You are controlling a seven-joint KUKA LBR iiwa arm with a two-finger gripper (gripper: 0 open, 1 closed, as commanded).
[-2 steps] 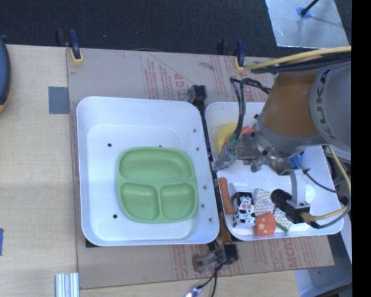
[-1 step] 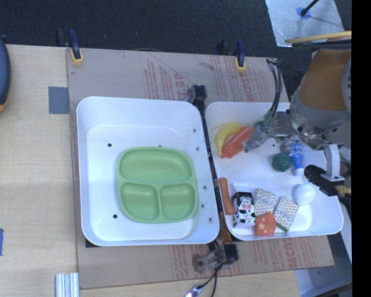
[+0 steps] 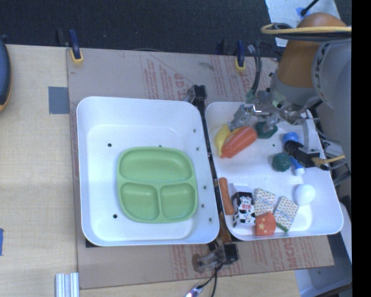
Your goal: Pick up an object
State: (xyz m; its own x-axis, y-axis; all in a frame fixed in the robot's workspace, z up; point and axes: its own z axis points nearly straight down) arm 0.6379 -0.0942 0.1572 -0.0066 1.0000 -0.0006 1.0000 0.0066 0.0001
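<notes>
My gripper (image 3: 255,120) hangs over the far end of the right bin (image 3: 331,223), at the end of the grey arm with its orange band (image 3: 303,60). Just below and left of it lies an orange-red carrot-shaped toy (image 3: 238,141), with a yellow piece (image 3: 221,137) against its left end. The gripper's tip is close to the carrot's upper right end; whether they touch is unclear. A dark green lump (image 3: 282,162) and a blue object (image 3: 291,142) lie to the right of the carrot.
The near end of the right bin holds a white ball (image 3: 305,193), a cow-patterned box (image 3: 243,208), a brown stick (image 3: 224,195), two patterned packets (image 3: 285,210) and an orange block (image 3: 265,224). The left bin (image 3: 91,117) holds a green divided plate (image 3: 156,184).
</notes>
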